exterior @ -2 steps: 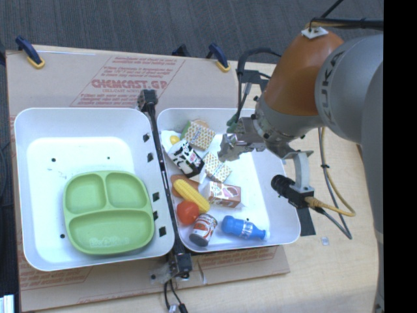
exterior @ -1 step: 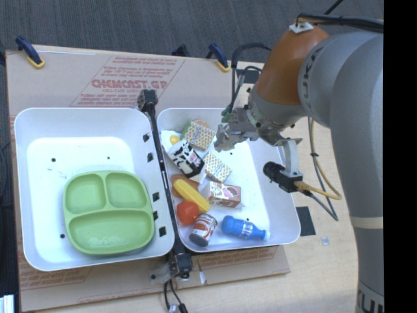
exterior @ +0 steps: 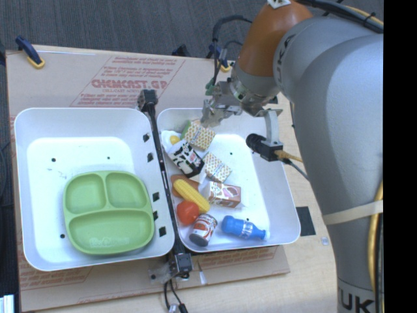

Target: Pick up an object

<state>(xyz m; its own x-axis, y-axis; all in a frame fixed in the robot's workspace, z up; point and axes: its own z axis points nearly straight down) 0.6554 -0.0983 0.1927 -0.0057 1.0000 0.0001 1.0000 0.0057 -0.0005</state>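
My gripper hangs over the far end of the right bin, just above a checkered packet. Below that packet lie a black-and-white cow toy, a second checkered packet, a yellow corn-like piece, a red-brown carton, a red tomato, a small can and a blue bottle. A white and yellow piece sits at the bin's far left. The wrist hides the fingertips.
The left bin holds a green sectioned plate. A black clamp strip runs between the two bins. The big grey arm covers the right side. Cardboard lies beyond the bins.
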